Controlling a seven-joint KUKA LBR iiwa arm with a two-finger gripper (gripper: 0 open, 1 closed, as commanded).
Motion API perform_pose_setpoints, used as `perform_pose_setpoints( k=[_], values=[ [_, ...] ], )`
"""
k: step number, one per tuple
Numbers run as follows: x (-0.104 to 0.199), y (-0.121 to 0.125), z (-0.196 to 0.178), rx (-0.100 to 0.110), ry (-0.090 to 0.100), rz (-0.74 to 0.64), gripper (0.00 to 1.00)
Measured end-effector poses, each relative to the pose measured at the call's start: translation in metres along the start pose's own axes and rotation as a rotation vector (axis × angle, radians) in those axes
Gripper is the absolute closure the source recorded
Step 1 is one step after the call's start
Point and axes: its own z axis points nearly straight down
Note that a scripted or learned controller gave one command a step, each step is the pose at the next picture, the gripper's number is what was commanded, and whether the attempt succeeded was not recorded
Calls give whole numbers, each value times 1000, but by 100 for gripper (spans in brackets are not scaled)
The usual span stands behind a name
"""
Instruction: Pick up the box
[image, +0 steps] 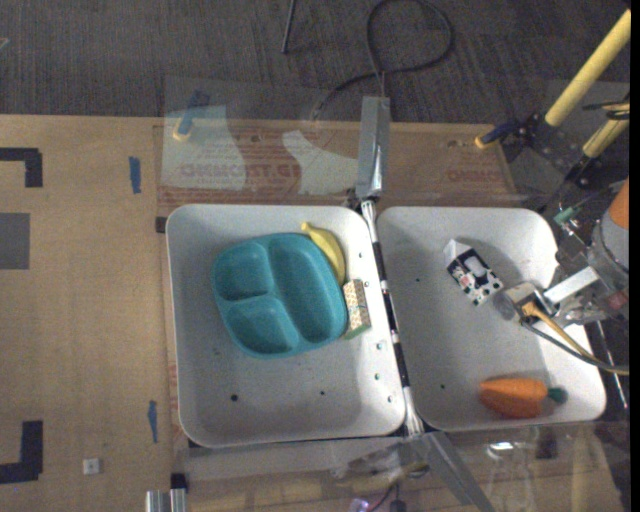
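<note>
A small white box (471, 272) with black and red print lies tilted in the upper middle of the right bin (440, 360). My gripper (518, 300) reaches in from the right and sits just right of and slightly below the box, close to its lower right corner. From here I cannot see whether it touches the box. The box rests on the bin floor, and nothing is lifted.
An orange carrot (514, 396) lies near the right bin's front edge. The left bin (270, 400) holds a teal divided plate (278, 295), a yellow banana (328, 248) at its upper right, and a small speckled block (356, 306) by the bin's right wall.
</note>
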Motion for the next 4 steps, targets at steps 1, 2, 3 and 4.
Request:
perform_pose_setpoints(
  k=[1, 2, 3, 4],
  values=[
    [48, -48, -28, 0, 0, 291, 100],
    [4, -37, 82, 3, -1, 272, 100],
    [83, -172, 17, 1, 0, 306, 100],
    [84, -172, 8, 2, -2, 302, 100]
  ],
)
